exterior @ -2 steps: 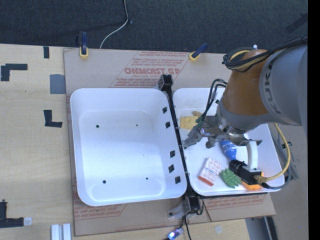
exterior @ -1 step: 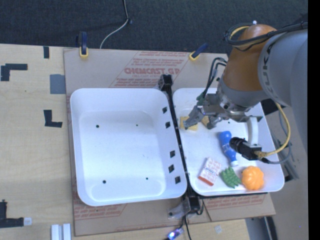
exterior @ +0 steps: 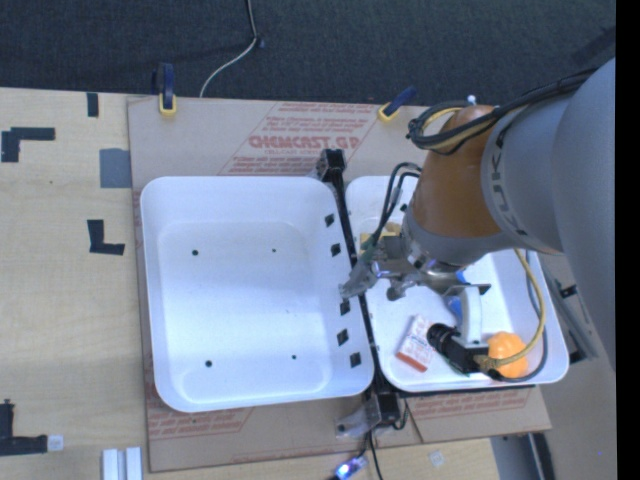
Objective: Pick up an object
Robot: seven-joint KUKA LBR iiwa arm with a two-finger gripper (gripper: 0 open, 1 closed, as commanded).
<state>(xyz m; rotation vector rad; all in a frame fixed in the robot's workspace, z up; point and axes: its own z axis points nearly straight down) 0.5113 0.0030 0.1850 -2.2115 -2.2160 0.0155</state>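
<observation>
Camera view: you see the arm (exterior: 455, 188) over the right bin (exterior: 430, 376).
Gripper (exterior: 385, 278): low, beside the wall between the bins; you cannot tell whether it is wide or narrow.
Objects: a red-and-white box (exterior: 413, 343) and an orange ball (exterior: 507, 354) lie in the right bin.

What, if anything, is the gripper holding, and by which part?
It cannot be told: the gripper, over the right bin's left side, is too unclear to judge.
</observation>
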